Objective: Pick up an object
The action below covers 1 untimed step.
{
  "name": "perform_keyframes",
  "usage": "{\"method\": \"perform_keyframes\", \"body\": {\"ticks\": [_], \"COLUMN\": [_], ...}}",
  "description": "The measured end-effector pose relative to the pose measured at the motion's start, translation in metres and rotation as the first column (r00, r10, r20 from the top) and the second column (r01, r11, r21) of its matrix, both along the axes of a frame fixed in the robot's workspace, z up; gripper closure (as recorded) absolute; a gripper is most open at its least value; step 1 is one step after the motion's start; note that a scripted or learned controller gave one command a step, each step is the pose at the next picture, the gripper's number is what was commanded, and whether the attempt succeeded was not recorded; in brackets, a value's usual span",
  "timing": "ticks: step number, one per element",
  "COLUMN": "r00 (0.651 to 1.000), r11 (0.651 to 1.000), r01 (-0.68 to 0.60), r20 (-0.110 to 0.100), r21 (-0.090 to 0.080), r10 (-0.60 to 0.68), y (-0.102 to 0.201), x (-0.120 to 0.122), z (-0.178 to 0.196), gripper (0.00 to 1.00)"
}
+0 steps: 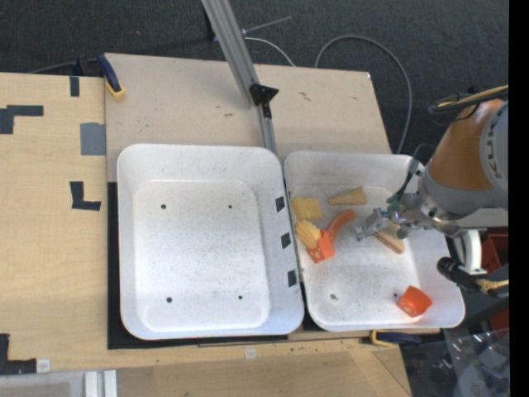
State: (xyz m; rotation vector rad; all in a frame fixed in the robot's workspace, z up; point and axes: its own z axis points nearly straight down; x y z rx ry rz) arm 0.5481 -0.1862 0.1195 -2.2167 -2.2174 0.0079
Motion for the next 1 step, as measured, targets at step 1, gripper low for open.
{"method": "perform_keyframes", "body": {"ticks": [1], "r00": [1.000], "r11": [1.000], "r01": [0.001], "r20": [0.020], "r21": [-0.012], "r10": [-0.001], "y": [-0.0034], "x": [0.0034], "z": [-0.0261], "gripper": [0.00]}}
